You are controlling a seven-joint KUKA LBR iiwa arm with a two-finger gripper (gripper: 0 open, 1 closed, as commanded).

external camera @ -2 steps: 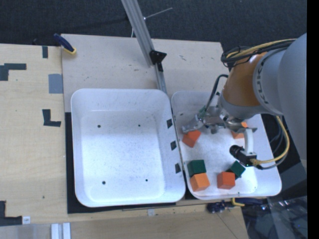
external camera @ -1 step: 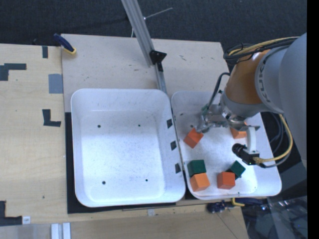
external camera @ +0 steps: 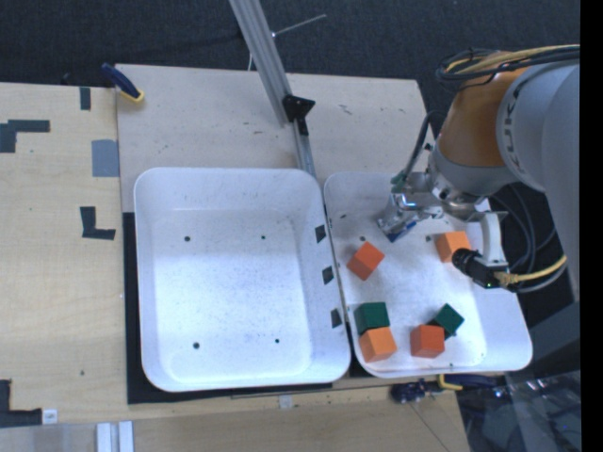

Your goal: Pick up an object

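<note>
Blocks, small orange and green cubes, lie scattered in the right bin [external camera: 490, 342], all below the jaws [external camera: 403, 213]. They look light, rigid and flat-sided, so gripping two opposite faces should hold. The left bin [external camera: 226, 281] sits beside it on the counter [external camera: 57, 252]. The orange block [external camera: 366, 259] just below the jaws stands apart, with open room around it. Whether the jaws are released or clenched cannot be told.

bench: pale wood [external camera: 57, 281] | floor: dark carpet [external camera: 113, 17] | post: slanted metal [external camera: 259, 40]
</note>
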